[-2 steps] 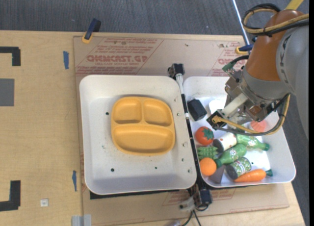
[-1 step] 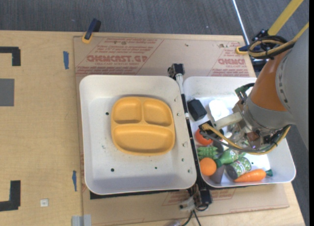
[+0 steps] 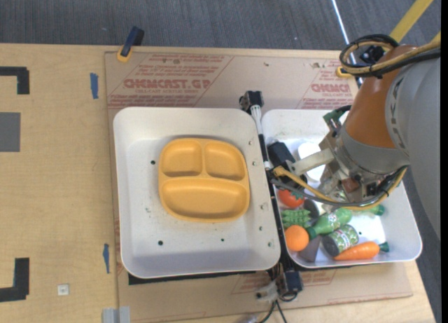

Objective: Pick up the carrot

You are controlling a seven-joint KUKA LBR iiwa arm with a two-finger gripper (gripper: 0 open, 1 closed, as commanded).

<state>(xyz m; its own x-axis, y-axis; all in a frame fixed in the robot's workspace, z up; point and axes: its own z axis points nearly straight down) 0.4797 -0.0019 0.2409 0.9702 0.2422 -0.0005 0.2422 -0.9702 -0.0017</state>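
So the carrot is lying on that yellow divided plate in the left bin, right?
Not quite. The camera view shows the carrot lying in the right bin, near its front edge among other toy foods. The yellow divided plate does sit in the left bin.

The robot arm (image 3: 413, 104) is big, round and grey. It has a wide orange band (image 3: 367, 115) near the end. Black and yellow cables (image 3: 367, 52) loop over the top. More thin wires (image 3: 350, 195) hang around the lower part.
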